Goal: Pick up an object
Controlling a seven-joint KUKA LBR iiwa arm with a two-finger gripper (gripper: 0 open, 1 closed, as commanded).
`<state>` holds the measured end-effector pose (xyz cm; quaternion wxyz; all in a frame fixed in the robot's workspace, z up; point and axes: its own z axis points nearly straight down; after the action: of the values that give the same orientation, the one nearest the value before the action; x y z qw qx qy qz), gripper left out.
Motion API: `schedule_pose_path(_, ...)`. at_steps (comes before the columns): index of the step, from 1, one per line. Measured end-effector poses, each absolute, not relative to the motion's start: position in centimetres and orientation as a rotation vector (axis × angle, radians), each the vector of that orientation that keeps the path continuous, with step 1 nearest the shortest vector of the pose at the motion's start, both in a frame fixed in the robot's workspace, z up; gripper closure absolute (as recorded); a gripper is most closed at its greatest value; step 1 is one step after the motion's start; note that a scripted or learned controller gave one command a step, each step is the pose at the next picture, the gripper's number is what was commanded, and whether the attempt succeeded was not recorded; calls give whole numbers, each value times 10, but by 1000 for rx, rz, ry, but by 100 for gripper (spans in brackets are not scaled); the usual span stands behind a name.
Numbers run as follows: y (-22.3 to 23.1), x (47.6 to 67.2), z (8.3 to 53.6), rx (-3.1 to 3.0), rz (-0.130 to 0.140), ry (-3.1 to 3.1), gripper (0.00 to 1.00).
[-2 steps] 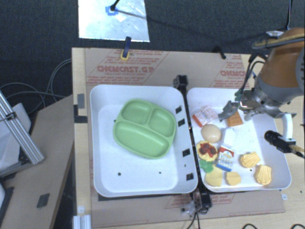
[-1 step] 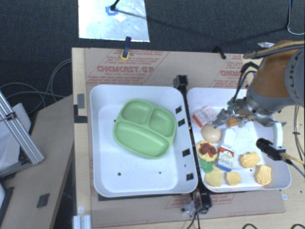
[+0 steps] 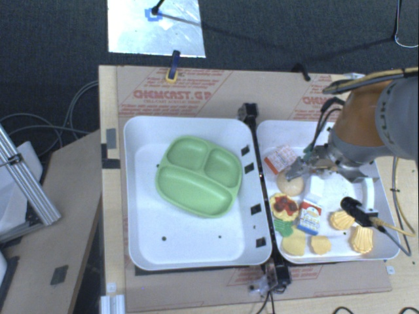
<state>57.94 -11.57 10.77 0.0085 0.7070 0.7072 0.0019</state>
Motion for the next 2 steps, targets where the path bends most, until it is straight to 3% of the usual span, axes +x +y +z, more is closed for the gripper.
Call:
schedule_pose_path(1, -115, 584, 90, 2215, 15, 2218, 0)
schedule_pose_path(2, -116, 589, 106, 2202, 29, 2208, 100)
